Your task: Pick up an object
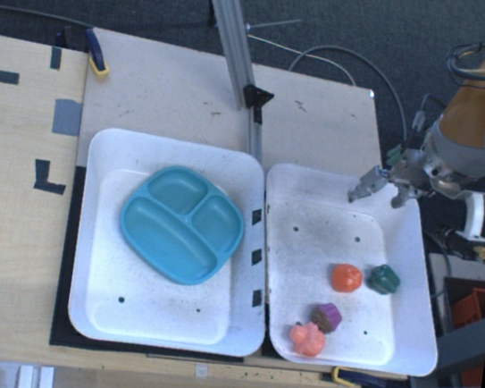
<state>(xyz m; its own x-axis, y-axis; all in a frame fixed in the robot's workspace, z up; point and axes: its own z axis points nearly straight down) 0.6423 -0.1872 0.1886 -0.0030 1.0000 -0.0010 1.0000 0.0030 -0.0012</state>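
Pale wood makes up the bench (7,199), on which two shallow white bins are set side by side, touching along their inner edges. Dark carpet is seen beyond the bench at twelve o'clock, and a grey metal post (233,43) slants down from there to the gap between the bins.

The left bin (91,302) is occupied by a blue divided plate (182,223), lying flat and slightly toward the bin's twelve o'clock side.

In the right bin (307,243), four small objects are gathered toward five o'clock. An orange ball-like object (346,277) is placed just beside a dark green object (383,278), the green one lying at three o'clock of the orange. A purple object (326,317) is found at six o'clock of the orange one, and a pink object (307,338) is touching or nearly touching the purple one, close to the bin's near wall.

The grey arm with its orange band (478,97) is seen entering from three o'clock. The gripper (379,189) is held over the right bin's far rim at about one o'clock, well apart from all four objects. Its two fingers appear to be spread, though the view is small and somewhat blurred there, and nothing is seen between them.
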